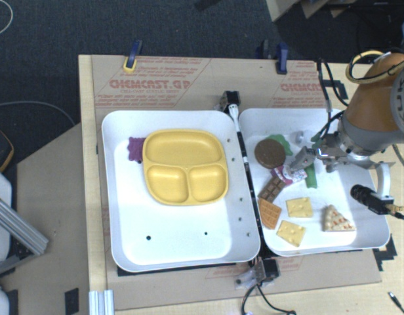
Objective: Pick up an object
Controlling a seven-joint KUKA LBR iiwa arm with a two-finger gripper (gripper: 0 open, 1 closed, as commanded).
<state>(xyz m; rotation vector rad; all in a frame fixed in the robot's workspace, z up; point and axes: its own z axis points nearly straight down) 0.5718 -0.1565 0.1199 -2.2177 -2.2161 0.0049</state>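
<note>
**Jaws low in the right bin, over the wrapped piece**

The jaws (pixel 300 165) are down among the food in the right bin (pixel 366 241), and whether they are parted or closed I cannot tell; nothing can be seen gripped between them. Seen from above, the grey and orange arm (pixel 376 110) reaches in from the right, its tip just beside a small pink-and-white wrapped piece (pixel 285 174) and a green strip (pixel 310 176). A brown round cookie (pixel 270 152) lies close to the left, a chocolate bar (pixel 272 189) and a waffle (pixel 269 213) below it, two cheese pieces (pixel 299 207) (pixel 290 232) and a pizza slice (pixel 336 220) nearer the front. The left bin (pixel 123 228) holds a yellow divided plate (pixel 185 165) with a purple item (pixel 135 148) beside it.

Judging by position, the wrapped piece is the likeliest target. To grasp well, the jaws should straddle it alone, centred, clear of the green strip and cookie, then close firmly before lifting straight up.
</note>
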